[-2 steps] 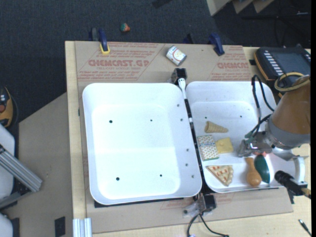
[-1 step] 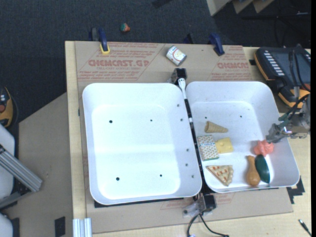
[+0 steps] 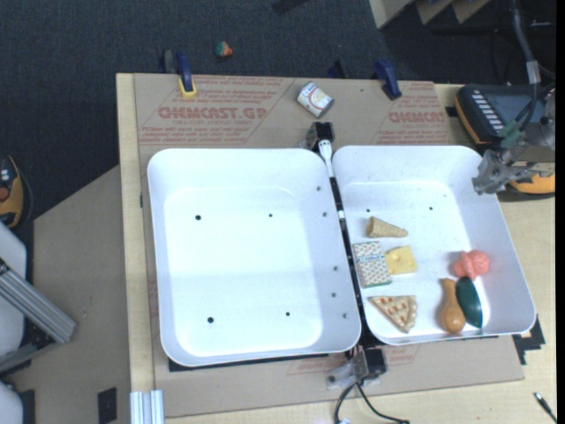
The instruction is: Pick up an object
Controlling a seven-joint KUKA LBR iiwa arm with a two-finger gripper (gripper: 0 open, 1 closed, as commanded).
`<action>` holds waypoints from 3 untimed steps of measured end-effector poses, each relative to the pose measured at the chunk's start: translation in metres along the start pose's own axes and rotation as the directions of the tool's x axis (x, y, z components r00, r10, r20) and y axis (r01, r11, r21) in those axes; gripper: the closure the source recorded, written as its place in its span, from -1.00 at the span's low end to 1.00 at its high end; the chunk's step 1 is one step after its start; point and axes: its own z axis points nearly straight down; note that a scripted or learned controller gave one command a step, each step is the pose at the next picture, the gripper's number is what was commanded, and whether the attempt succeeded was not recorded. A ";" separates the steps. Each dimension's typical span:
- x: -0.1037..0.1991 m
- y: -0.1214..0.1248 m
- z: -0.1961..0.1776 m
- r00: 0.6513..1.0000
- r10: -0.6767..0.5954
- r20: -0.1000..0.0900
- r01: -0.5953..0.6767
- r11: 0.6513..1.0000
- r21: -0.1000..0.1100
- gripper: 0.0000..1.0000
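The right bin holds several small toy foods. A tan wedge lies near the middle. Below it a patterned square sits beside a yellow block, and a pizza slice lies at the front. Toward the right are a pink lump, an orange-brown drumstick shape and a dark green piece touching it. My gripper shows as a grey part at the right bin's far right rim, apart from all the objects.
The left bin adjoins the right one along a black divider. A small white box lies on the board behind the bins. Blue clamps grip the board's back edge. A black pendant sits at the right.
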 end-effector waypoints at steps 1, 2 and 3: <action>0.105 0.075 0.029 1.000 -0.002 -0.005 0.002 1.000 0.014 1.00; 0.125 0.075 -0.095 1.000 0.006 -0.003 -0.006 1.000 0.002 1.00; 0.137 0.052 -0.009 1.000 0.011 -0.003 -0.010 1.000 0.029 1.00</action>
